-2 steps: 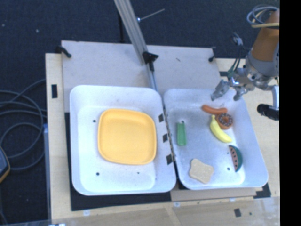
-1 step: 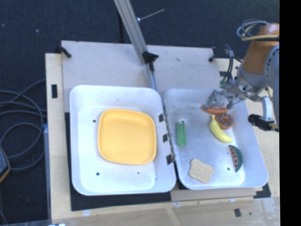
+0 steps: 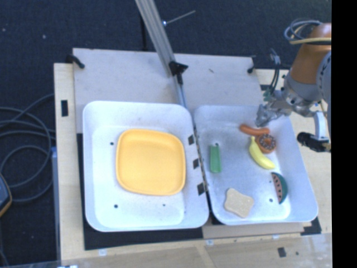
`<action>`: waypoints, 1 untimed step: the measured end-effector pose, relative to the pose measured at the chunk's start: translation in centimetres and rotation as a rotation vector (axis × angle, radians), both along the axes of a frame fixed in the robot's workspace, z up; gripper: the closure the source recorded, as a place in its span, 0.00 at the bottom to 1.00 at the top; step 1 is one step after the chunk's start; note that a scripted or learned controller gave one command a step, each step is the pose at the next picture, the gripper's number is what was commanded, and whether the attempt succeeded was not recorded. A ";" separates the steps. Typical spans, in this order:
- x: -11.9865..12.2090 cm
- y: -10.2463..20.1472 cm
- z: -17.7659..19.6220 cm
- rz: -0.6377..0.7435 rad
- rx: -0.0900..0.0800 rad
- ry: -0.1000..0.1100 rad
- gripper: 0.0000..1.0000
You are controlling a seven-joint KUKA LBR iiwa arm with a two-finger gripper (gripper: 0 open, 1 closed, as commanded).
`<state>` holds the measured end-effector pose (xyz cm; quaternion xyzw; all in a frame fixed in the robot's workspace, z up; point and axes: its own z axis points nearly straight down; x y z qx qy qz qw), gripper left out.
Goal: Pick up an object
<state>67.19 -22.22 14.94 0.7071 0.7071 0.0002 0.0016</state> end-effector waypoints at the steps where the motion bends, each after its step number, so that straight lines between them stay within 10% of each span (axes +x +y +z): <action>1: 0.1 0.2 6.4 0.000 0.000 -0.004 1.00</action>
